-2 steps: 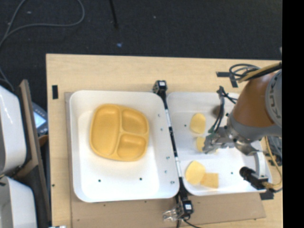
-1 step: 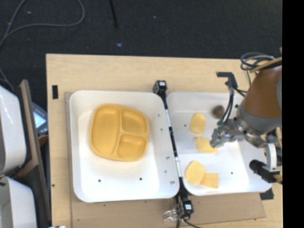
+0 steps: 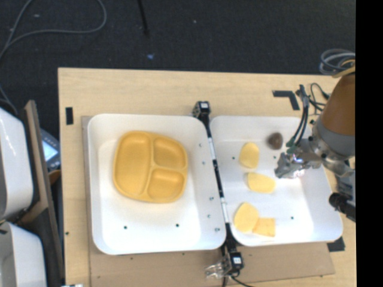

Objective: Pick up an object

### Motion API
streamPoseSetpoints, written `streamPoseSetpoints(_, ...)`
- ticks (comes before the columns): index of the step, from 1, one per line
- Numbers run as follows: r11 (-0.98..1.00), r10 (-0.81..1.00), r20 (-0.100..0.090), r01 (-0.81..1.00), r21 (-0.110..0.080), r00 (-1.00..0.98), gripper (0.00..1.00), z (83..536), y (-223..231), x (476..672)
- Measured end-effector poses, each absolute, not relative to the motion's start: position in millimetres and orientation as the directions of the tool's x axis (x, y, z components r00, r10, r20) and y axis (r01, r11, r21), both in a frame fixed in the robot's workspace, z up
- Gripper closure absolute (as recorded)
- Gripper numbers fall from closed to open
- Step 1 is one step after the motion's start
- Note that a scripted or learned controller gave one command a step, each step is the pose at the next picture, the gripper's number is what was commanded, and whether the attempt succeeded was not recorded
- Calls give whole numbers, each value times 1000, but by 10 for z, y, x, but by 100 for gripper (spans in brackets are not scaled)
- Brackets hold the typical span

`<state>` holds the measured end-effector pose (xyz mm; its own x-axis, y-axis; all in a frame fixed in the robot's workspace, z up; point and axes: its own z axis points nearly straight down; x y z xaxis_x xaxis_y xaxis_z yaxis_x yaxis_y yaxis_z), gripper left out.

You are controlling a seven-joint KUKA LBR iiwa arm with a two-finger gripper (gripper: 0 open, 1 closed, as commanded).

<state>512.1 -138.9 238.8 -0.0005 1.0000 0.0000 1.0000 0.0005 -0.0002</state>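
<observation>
Camera view: the gripper (image 3: 291,165), grip state unreadable, hangs just right of a flat pale-yellow chip-like piece (image 3: 261,183), likely light, brittle, best edge-pinched.

A yellow three-compartment tray (image 3: 150,166) lies flat in the left white bin (image 3: 102,232), a little above its middle. The bin rests on a pale wooden bench (image 3: 131,88). Black cables (image 3: 60,17) trail over the dark floor behind, and a white box (image 3: 13,160) stands at left.
</observation>
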Motion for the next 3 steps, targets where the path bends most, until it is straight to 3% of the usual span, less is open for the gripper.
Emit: streamPoseSetpoints(3, 4, 1000, 0, 1000, -6, -4, 100, 2308, 269, 5089)
